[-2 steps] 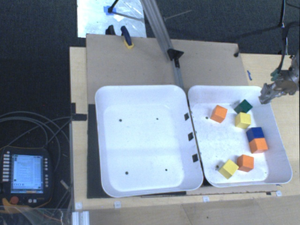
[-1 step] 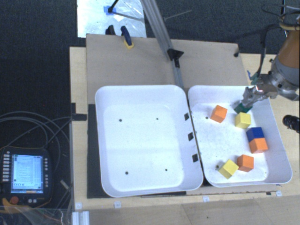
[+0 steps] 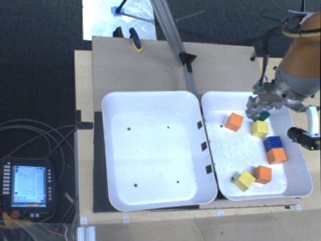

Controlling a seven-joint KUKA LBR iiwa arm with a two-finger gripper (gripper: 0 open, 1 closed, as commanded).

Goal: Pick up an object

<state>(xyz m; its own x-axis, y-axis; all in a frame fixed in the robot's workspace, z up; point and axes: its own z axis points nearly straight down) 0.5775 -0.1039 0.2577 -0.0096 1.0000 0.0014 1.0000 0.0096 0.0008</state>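
The right bin (image 3: 296,185) holds several small blocks. An orange block (image 3: 233,121) lies near its back left, and a yellow block (image 3: 260,128) sits to its right. A blue block (image 3: 273,143) rests against an orange one (image 3: 276,155). Near the front lie a yellow block (image 3: 245,180) and an orange block (image 3: 262,174). A green block (image 3: 263,116) peeks out just under my gripper (image 3: 257,109), which hangs over the back of the right bin, between the orange and yellow blocks there. The gripper head hides how the green block sits.
The left bin (image 3: 115,134) adjoins the right one along black clips. A grey pole (image 3: 170,29) slants over the bench's back. A black fitting (image 3: 301,136) sticks in at the right rim. A teach pendant (image 3: 27,187) lies on the floor at the left.
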